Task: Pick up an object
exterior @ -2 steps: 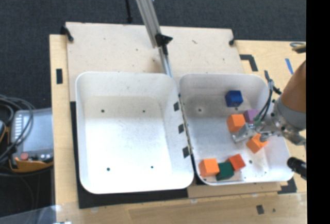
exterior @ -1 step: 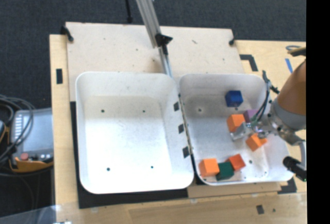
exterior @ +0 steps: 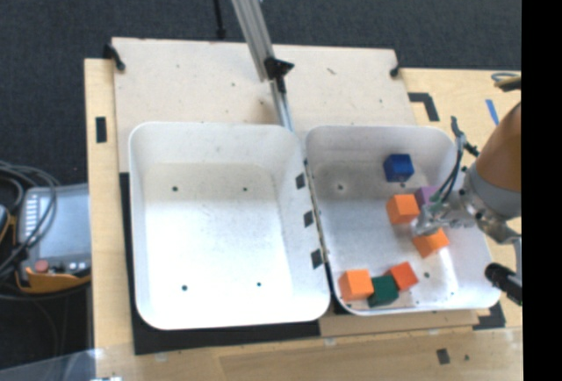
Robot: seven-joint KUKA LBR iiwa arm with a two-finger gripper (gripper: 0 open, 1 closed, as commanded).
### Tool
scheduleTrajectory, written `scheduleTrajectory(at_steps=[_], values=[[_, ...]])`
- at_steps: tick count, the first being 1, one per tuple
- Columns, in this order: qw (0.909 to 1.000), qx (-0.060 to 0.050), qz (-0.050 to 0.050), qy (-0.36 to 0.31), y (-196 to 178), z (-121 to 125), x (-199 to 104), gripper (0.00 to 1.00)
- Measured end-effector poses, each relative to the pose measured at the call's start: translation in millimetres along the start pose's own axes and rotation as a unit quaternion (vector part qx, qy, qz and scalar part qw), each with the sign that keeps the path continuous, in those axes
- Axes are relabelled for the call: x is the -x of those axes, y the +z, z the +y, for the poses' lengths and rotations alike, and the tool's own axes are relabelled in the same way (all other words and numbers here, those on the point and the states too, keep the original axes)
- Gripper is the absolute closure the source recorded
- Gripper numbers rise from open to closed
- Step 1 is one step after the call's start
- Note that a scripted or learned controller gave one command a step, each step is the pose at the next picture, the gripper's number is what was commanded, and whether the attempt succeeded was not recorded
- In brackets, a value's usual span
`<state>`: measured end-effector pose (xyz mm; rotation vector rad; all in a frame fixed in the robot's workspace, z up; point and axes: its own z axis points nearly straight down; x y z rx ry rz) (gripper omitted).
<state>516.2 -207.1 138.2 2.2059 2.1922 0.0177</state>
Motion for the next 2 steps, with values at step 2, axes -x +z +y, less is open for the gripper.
scheduleTrajectory(at_steps=[2], values=[[0.9999, -0.012, 0.006, -0.006, -101.2, 12.8, -4.6, 1.0]])
